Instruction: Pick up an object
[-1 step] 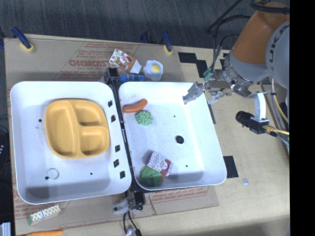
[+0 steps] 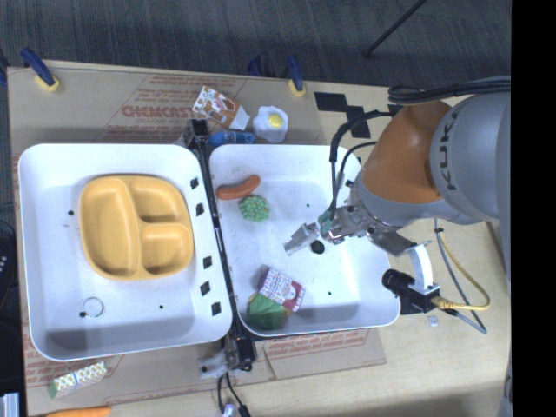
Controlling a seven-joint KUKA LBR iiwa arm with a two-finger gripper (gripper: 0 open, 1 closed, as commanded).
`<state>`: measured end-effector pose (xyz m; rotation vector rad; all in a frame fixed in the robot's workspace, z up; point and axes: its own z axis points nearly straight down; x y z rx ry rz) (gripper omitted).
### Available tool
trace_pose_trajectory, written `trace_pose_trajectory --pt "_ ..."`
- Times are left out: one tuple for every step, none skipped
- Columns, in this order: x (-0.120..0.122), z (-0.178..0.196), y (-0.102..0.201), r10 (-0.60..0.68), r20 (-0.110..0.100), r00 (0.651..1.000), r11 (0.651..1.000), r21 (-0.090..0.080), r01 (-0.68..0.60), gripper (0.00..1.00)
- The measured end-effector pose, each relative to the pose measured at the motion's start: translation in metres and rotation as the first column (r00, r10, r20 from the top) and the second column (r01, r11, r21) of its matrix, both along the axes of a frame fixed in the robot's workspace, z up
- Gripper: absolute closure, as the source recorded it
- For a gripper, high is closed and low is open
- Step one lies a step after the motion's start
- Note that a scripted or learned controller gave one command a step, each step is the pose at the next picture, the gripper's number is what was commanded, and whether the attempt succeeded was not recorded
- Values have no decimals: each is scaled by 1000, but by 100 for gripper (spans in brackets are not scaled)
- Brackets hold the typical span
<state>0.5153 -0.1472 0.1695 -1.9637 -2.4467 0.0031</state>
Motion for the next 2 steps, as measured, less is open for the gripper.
trace_pose_trajectory --pt "17 -78 -61 223 0 975 975 2 -223 0" --pt "59 -77 -12 378 4 926 926 -1 -378 0"
